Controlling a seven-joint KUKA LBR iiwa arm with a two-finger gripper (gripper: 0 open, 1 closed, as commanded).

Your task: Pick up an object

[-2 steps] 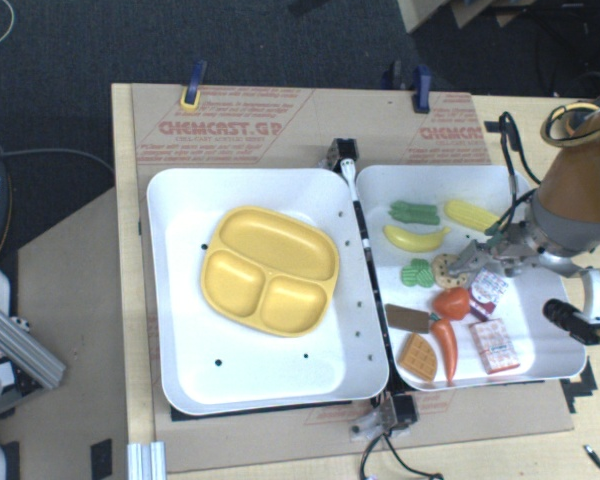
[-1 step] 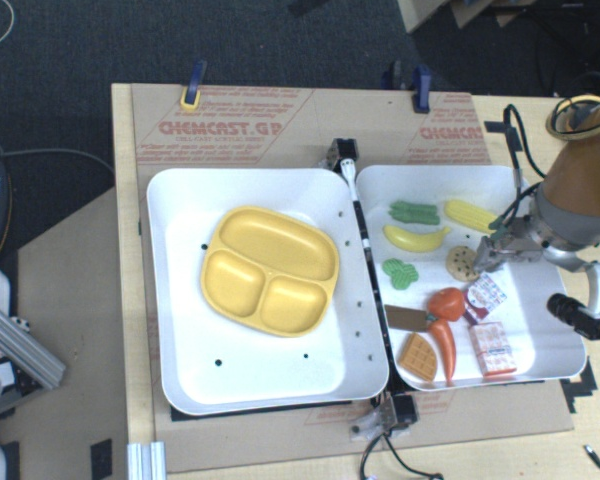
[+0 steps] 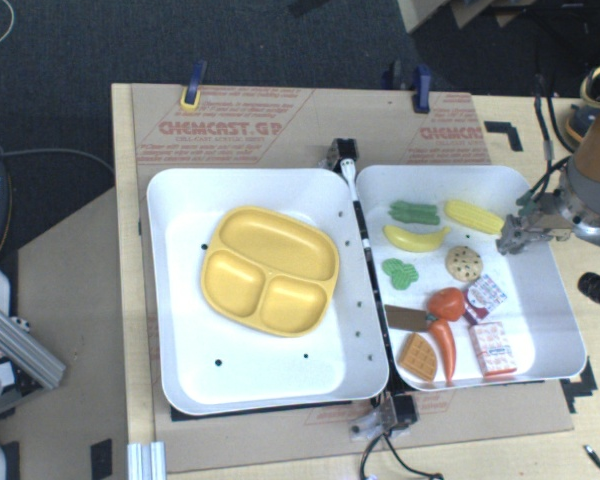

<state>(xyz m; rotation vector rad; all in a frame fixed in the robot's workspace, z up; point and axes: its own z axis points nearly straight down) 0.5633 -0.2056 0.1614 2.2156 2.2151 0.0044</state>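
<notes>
Hovering over the right bin at its far right rim, just beside the corn cob, fingers apparently empty though spread unclear, approach step underway; next needing a drop onto the corn, then a squeeze.

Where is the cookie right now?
The cookie lies in the right bin, just below the banana and above the tomato.

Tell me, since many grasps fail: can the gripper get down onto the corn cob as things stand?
Probably yes. The gripper hangs just beside the corn cob, whose top is uncovered; the banana and cookie lie apart from it.
</notes>
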